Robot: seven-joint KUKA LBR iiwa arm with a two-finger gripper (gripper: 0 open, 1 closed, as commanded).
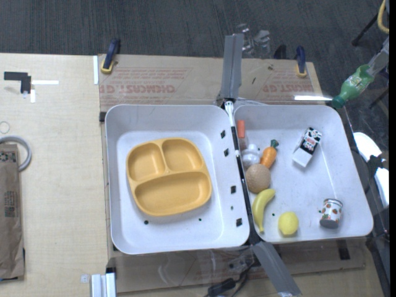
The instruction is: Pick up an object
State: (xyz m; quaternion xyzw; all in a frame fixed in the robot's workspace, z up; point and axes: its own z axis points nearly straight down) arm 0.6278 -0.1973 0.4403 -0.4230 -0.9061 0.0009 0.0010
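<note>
Sliver of pale grey arm (378, 173) at far rt edge, pose unclear

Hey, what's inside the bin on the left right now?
The left bin holds a yellow divided plate with three compartments that look bare. Small dark specks lie on the bin floor around it. Whatever sits beneath the plate is covered.

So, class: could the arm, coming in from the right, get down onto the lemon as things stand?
Probably yes. The lemon lies in the right bin with nothing over it. The banana lies close on its left and the small can stands apart on its right, leaving room.
</note>
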